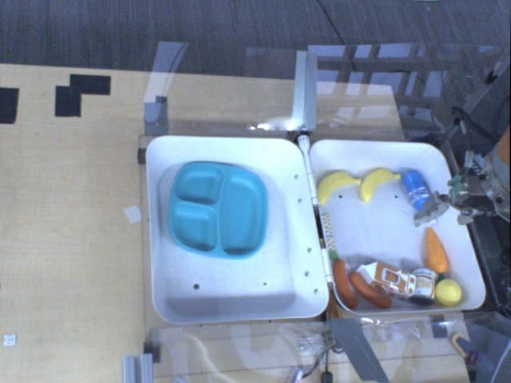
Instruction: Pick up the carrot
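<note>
Dark grey carpet runs across the top of the frame, and below it a pale wooden worktop (72, 214) carries 2 white bins side by side. In the left bin (231, 298) sits a blue divided plate (217, 209), likely a drop-off spot. In the right bin (383, 230) the food is scattered loose: 2 bananas (358, 185), a blue bottle (415, 188), 2 sausages (359, 287), a small carton (393, 278), a jar (423, 282) and a lemon (449, 292). The carrot (435, 251) lies free near the bin's right wall, just below the end effector (445, 204). Whether its fingers are spread or closed I cannot tell; nothing visibly sits between them.
</note>
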Robot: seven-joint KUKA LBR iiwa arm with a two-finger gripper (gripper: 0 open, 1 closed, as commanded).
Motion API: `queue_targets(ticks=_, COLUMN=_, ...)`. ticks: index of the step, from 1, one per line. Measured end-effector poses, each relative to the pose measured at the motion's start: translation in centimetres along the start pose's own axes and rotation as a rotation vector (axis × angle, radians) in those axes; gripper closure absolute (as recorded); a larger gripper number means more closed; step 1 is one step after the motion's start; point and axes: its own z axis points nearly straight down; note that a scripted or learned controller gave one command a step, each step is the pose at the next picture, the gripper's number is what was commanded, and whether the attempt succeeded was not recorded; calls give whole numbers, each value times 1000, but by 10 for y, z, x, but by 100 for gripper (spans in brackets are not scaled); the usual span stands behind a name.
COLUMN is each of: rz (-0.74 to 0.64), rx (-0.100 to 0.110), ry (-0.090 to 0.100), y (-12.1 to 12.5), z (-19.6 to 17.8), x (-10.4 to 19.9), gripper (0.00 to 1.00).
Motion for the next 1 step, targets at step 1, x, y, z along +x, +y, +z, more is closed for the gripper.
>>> queue_targets(ticks=1, rz=-45, rx=-6, ry=2, y=-8, z=128, x=1, gripper=0)
